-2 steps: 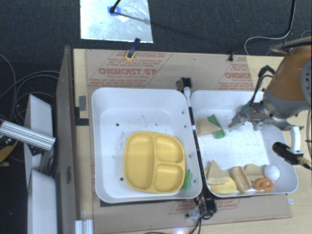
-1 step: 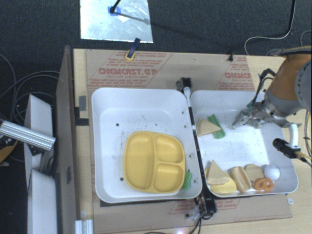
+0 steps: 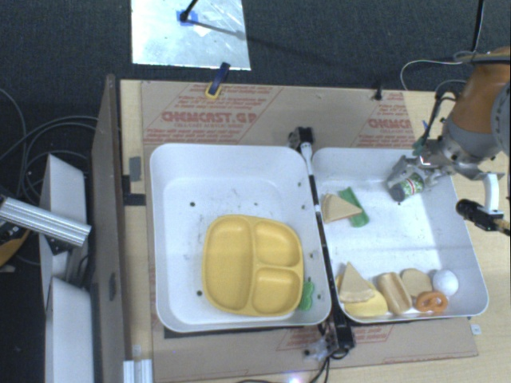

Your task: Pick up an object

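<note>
My gripper hangs over the far right part of the right bin, reaching in from the right. At its tip sits a small grey piece with a red and green mark; I cannot tell whether that is a held thing or part of the gripper. Just left of the gripper, a tan sandwich wedge and a green piece lie on the bin floor. Along the bin's near wall lie a yellow wedge, a bun, a bread slice, a white egg and an orange pretzel.
The left bin holds a yellow divided plate, with a small green thing at the plate's right edge. A divider wall runs between the bins. Bare white floor lies in the middle of the right bin.
</note>
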Robot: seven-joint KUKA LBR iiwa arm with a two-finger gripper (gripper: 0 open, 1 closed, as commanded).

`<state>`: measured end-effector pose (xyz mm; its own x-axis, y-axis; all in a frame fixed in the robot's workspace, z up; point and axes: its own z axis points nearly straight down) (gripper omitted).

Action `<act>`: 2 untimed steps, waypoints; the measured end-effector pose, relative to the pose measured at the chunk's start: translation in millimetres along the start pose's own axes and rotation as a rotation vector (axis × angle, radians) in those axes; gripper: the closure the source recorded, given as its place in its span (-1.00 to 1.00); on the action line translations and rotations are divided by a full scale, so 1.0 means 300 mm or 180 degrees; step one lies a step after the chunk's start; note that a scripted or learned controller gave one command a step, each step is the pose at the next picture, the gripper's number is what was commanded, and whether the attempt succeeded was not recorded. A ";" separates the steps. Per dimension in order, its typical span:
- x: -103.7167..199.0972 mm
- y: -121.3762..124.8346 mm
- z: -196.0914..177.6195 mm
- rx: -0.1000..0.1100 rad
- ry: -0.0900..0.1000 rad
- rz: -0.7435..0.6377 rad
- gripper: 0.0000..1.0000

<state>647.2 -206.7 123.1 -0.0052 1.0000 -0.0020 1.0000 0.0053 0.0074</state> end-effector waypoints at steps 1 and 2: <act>0.041 0.077 0.130 0.0005 0.0000 -0.0002 -1.00; 0.037 0.078 0.087 -0.0004 -0.0009 -0.0007 1.00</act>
<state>670.8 -195.4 97.3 -0.0075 1.0000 -0.0049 0.9999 0.0075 0.0086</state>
